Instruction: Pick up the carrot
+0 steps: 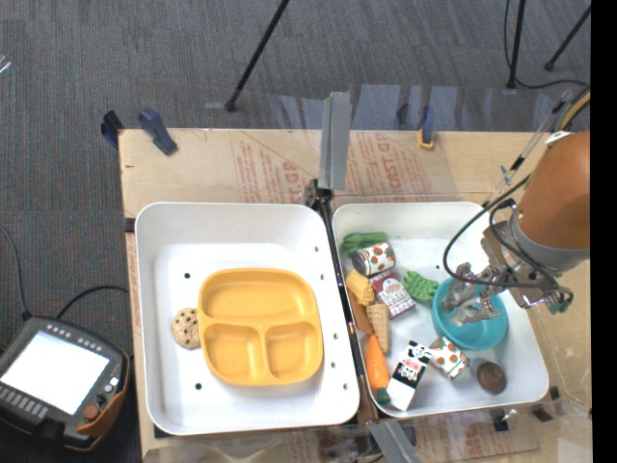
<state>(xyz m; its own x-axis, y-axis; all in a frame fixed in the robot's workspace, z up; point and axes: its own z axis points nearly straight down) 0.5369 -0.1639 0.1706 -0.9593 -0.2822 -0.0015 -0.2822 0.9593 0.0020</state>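
Observation:
The carrot (pixel 376 360) is orange with a green tip and lies lengthwise along the left wall of the right bin (pixel 528 350), near its front. My gripper (pixel 472 302) hangs over a teal bowl (pixel 472 331) in the right half of that bin, about a hand's width to the right of the carrot and a little further back. The grey arm with its orange band (pixel 564 191) comes in from the right. Nothing of the carrot is covered by the gripper.
Crowded around the carrot are a waffle cone (pixel 379 326), a milk carton (pixel 409 374), a pink box (pixel 393 295), a small can (pixel 374 258), green pieces (pixel 420 285) and a brown ball (pixel 491 377). The left bin (pixel 159 258) holds a yellow divided plate (pixel 260 326) and a cookie (pixel 185 328).

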